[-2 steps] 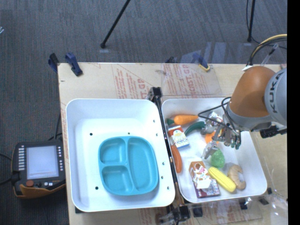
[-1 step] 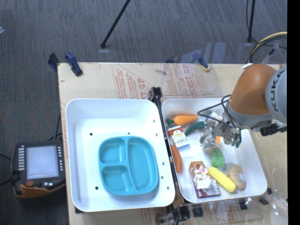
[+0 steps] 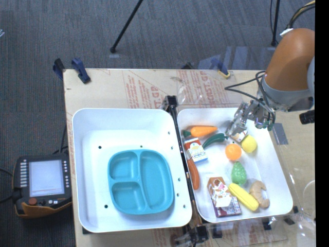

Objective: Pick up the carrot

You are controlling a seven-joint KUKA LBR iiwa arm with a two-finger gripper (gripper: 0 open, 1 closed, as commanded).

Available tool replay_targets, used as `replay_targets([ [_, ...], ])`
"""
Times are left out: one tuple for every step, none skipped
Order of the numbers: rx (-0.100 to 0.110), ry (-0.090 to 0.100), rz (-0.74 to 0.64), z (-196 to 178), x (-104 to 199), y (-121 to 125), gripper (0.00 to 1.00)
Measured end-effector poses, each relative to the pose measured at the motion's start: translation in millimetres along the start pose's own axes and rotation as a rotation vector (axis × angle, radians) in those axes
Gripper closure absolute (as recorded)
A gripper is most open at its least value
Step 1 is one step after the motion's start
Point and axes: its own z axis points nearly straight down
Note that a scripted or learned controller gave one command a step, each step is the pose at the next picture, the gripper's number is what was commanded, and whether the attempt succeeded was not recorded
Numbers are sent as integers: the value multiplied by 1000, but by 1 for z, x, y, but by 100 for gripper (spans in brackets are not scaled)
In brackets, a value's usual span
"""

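The tapered orange toy carrot with a green top (image 3: 201, 131) is seen lying on its side at the far end of the right-hand shallow white bin (image 3: 284, 187), near the wall shared with the left bin. Just beside it lie a dark green pepper-like piece (image 3: 214, 140) and a small red and white printed carton (image 3: 195, 151); either could be caught or nudged in a descent that lands off-centre. The metal two-finger gripper (image 3: 241, 129) is seen to the carrot's right, close above a yellow lemon-shaped toy (image 3: 249, 144) (which could be taken by mistake); whether its fingers are spread or pressed together cannot be told. No writing on the cartons can be read. Red print on the bench's cardboard sheet (image 3: 139, 89) is too small to make out.
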Motion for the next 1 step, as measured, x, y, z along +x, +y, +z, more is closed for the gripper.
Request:
replay_targets([
  [1,20,-234,89,40,-69,100],
])
